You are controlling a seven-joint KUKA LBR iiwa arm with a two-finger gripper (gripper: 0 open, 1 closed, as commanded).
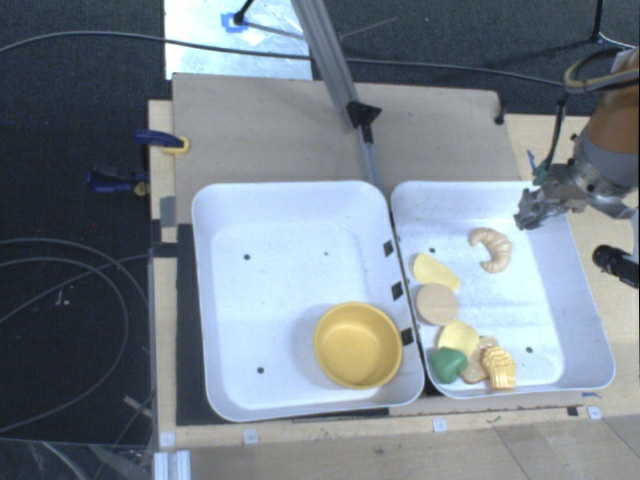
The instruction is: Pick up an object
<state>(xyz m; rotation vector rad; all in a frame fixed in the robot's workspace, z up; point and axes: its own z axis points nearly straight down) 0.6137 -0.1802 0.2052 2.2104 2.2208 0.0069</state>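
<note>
The right bin (560, 298) holds a tan croissant (491, 247), a pale yellow wedge (435, 271), a round tan disc (436, 304), a yellow piece (458, 336), a green piece (447, 364) and a yellow corn-like piece (498, 366). A yellow bowl (357, 343) sits in the left bin (260, 268) near its front right corner. My gripper (532, 211) hangs over the right bin's far right edge, up and to the right of the croissant. Nothing shows between its tips.
A slanted metal pole (330, 48) with a black clamp (363, 114) runs down to the gap between the bins. Blue and yellow clamps (150, 158) grip the bench's left edge. Cables lie on the dark floor at left.
</note>
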